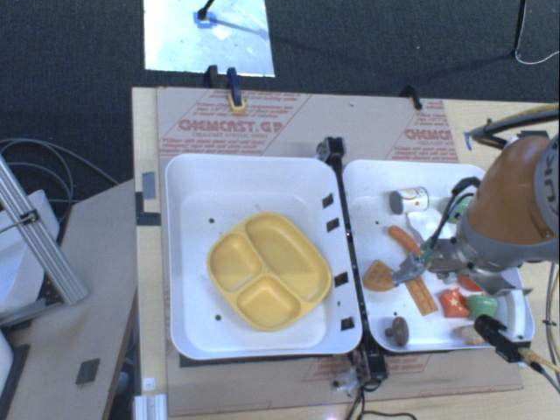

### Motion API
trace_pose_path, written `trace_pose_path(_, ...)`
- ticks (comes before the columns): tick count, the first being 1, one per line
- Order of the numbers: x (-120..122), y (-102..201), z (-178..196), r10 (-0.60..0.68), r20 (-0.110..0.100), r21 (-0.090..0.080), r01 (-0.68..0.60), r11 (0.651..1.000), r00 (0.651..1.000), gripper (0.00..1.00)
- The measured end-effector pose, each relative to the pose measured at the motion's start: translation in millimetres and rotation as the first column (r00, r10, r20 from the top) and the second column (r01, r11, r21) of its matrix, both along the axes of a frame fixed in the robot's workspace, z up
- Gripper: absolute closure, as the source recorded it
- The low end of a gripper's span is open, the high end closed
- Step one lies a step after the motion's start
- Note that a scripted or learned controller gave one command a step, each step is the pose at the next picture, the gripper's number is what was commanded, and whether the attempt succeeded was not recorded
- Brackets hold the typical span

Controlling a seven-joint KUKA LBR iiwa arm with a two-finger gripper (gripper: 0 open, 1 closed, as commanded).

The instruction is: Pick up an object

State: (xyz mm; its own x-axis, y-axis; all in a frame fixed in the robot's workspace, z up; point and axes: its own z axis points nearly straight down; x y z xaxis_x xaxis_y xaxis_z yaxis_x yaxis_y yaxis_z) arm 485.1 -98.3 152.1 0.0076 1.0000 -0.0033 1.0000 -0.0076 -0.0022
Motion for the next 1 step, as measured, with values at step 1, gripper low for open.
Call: trace_pose_path(1,3.7,90.6,155.3,0.022,0.019,0.005,-0.022,1.000,1.000,0.00)
